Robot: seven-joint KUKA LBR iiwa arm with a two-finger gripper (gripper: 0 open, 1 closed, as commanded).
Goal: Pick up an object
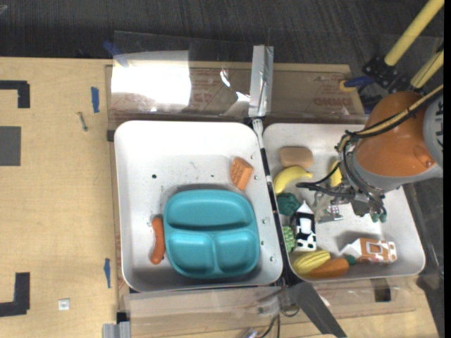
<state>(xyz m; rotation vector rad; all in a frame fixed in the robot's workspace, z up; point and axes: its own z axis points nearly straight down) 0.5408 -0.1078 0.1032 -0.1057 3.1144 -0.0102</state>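
My gripper [330, 207] hangs over the middle of the right bin [412, 252], below the arm's orange band [392, 145]. Beside it to the left lie a yellow banana [287, 179], a dark green toy [287, 204] and a black-and-white cow toy [304, 233]. A tan bread piece [295, 155] sits at the back of the bin. Along the front are a yellow corn cob [311, 261], an orange carrot [331, 268] and an orange-and-white box toy [373, 250]. The wrist hides the part of the bin under it.
The left bin [137, 146] holds a teal divided plate [211, 232], an orange block [240, 172] at its back right and an orange sausage-shaped toy [157, 239] at its left. A clear plastic sheet [183, 83] stands behind the bins. Yellow poles [417, 21] rise at the upper right.
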